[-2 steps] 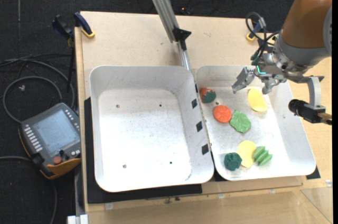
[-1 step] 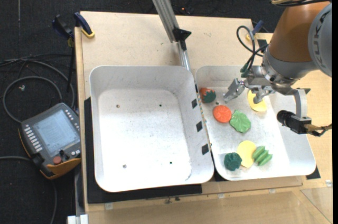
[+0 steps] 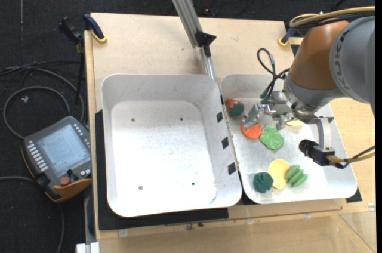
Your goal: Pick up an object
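In the right bin [image 3: 340,186] lie several small objects: a red-and-green piece [image 3: 235,107] at the left, an orange-red piece [image 3: 251,130], a bright green lump [image 3: 272,138], a yellow piece [image 3: 279,172], a dark green piece [image 3: 262,181] and a ribbed green piece [image 3: 296,176]. My gripper [image 3: 255,117] hangs low over the bin's upper part, its tips right above the orange-red piece. The arm's wrist hides the bin's upper right. I see nothing gripped.
The left bin [image 3: 113,96] stands beside the right one, with a dividing rim between them. A metal pole [image 3: 182,1] slants over the bench's back. A teach pendant [image 3: 57,153] lies off the bench at the left.
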Controlling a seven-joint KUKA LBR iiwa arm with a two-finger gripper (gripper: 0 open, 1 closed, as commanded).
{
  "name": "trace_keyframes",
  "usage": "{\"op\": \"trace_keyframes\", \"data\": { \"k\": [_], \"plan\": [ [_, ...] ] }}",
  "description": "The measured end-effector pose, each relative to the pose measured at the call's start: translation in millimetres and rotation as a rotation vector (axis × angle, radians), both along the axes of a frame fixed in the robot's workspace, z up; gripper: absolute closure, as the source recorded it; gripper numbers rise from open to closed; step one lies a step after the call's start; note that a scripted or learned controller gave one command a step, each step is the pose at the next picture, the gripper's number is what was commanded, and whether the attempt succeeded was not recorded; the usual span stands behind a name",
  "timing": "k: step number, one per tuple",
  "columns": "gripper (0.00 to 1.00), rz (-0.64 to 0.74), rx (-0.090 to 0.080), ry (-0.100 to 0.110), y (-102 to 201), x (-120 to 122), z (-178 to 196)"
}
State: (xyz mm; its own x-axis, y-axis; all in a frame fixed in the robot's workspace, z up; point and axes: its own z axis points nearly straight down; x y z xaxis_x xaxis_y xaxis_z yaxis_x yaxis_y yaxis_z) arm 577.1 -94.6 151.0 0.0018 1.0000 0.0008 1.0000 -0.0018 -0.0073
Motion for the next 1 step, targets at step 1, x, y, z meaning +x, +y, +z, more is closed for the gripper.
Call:
{"op": "trace_keyframes", "data": {
  "k": [1],
  "plan": [
    [0.0,0.001,-0.001,-0.004,0.7,-0.7,-53.2]
  ]
}}
